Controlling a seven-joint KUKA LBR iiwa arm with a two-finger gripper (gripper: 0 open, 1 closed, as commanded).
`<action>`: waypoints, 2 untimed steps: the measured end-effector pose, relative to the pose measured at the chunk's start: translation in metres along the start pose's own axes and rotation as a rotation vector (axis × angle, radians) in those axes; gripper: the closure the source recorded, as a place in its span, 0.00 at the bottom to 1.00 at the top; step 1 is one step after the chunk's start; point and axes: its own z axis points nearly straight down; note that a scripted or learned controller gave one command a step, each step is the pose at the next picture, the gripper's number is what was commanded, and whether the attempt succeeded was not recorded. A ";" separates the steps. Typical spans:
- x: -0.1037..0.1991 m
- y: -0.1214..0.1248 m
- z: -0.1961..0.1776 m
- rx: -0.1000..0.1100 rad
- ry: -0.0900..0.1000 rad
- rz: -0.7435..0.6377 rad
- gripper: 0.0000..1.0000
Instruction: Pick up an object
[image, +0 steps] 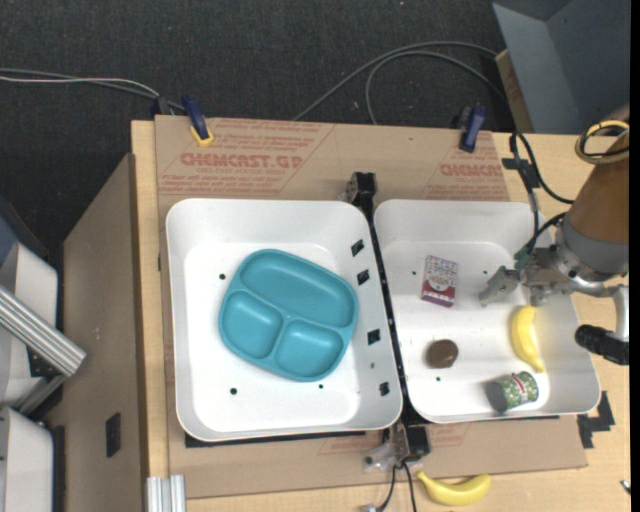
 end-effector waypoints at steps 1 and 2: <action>0.000 0.002 -0.014 -0.007 -0.001 -0.001 1.00; 0.000 -0.006 -0.073 -0.011 -0.004 -0.001 1.00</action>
